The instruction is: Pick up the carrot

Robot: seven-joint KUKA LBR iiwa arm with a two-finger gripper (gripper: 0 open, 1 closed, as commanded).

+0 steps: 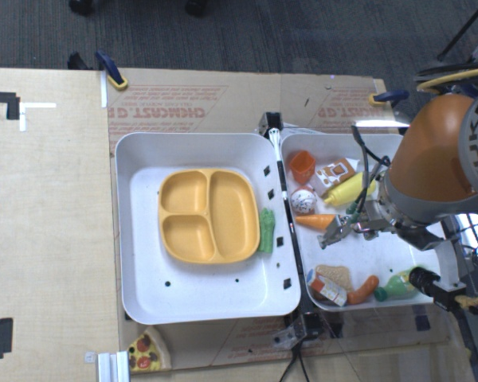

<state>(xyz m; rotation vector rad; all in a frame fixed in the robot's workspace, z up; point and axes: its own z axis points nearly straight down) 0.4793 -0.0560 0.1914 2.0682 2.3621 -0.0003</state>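
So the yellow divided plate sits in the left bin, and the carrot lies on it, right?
Not quite. The camera view shows the carrot lying in the right bin, near the gripper. The yellow divided plate does sit in the left bin.

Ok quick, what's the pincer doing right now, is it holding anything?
Pincer: at the carrot in the right bin; open or closed cannot be told, no hold visible.

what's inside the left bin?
In the left bin: a yellow divided plate and a green item at its right edge. The bin floor beneath the plate is covered.
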